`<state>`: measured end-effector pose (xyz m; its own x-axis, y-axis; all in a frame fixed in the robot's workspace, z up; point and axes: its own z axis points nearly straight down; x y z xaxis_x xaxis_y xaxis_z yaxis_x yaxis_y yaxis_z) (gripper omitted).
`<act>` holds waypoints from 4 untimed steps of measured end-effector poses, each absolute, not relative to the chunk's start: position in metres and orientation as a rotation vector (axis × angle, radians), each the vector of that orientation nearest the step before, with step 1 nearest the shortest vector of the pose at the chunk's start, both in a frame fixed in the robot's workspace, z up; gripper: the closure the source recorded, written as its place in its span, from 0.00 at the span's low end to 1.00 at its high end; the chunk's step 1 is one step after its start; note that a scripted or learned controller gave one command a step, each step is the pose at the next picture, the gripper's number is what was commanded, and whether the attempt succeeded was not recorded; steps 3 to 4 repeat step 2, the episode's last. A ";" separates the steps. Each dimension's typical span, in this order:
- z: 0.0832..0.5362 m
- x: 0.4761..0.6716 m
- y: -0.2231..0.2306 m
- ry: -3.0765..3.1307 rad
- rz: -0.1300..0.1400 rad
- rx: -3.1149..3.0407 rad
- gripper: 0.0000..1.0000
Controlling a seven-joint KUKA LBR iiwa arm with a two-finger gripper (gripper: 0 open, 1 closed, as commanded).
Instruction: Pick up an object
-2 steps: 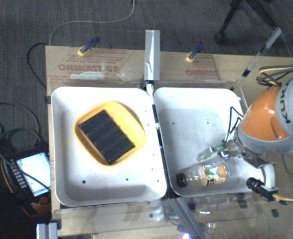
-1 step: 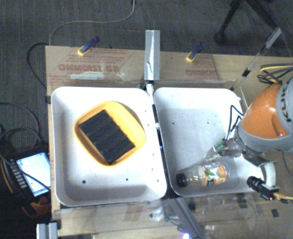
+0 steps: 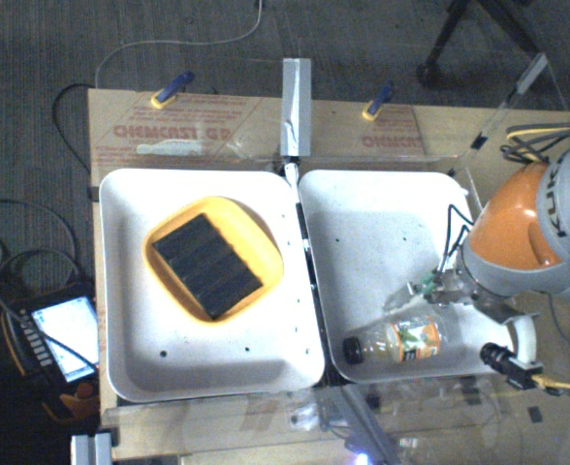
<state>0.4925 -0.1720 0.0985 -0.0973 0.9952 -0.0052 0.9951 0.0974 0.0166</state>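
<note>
Arm enters from the right, orange band uppermost above the grey wrist, angled down-left, with the gripper at its lower-left end; finger state not determinable from this view.

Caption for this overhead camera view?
Robot arm reaches over the right bin above a plastic bottle.

- Two blue-and-yellow clamps sit along the upper edge of the desk.
- A metal post stands at upper centre.
- An office chair base is at the upper right.
- A lit tablet lies on the floor at lower left.
</note>
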 end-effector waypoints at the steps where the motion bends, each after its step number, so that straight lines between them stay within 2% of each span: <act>1: 0.091 0.540 -0.185 2.082 0.008 2.344 0.00; 2: 0.090 0.617 -0.198 1.793 0.009 2.579 0.00; 4: 0.090 0.617 -0.198 1.793 0.009 2.579 0.00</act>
